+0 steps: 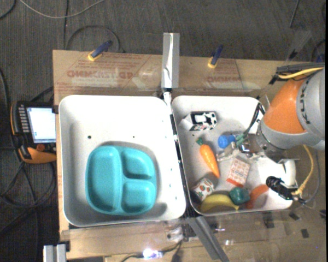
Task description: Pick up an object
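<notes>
Nearest the camera, along the front wall of the right bin (218,103), lies a yellow banana (217,203). A dark teal lump (239,195) touches it, and an orange-red piece (258,193) just beside the lump is too small to identify. A small patterned can (203,189) stands tilted at the banana's left end. In the left bin (98,119), a turquoise divided plate (122,179) sits toward the front.

Further back in the right bin, a red-and-white packet (238,172) lies flat, with a carrot (209,158) to its left, green tip pointing away.

My gripper (241,146) is over the middle of this bin, just behind the packet and beside a round blue object (226,141). The metal parts blur together there, so I cannot tell whether it is wide or narrow, or whether it touches the blue object, which it partly hides. My arm (287,113), grey with an orange band, comes in from the right, is cut off by the frame, and covers the bin's right wall.

Near the far wall lies a black-and-white patched item (203,120), its shape unclear.

Beyond the bins, a brown board (115,70) carries faded lettering I cannot read, two clamps (100,49) and an upright metal post (170,59). A handheld screen unit (35,125) sits left of the bench.
</notes>
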### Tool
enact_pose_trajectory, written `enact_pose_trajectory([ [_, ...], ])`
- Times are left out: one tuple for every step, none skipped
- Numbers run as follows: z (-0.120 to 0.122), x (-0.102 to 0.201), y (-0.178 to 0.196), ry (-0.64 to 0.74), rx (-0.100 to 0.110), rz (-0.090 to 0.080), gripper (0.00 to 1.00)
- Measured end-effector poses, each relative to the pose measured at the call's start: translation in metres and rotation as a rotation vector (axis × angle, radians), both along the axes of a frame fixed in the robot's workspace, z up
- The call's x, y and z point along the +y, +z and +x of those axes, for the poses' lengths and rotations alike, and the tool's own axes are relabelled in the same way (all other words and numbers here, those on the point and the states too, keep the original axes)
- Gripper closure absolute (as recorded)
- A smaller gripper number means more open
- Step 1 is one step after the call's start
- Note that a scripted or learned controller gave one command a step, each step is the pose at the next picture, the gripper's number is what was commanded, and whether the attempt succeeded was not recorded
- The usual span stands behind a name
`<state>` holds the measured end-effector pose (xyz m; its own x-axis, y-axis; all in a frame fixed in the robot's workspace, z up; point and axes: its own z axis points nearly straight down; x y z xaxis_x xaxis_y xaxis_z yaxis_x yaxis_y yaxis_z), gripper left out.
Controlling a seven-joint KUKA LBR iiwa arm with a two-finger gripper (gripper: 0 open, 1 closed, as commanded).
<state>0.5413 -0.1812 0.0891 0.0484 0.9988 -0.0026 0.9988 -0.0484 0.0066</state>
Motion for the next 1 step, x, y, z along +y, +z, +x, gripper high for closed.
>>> enact_pose_trajectory([
  [0.0012,0.0,0.0094,0.001,-0.003,-0.001,1.0],
])
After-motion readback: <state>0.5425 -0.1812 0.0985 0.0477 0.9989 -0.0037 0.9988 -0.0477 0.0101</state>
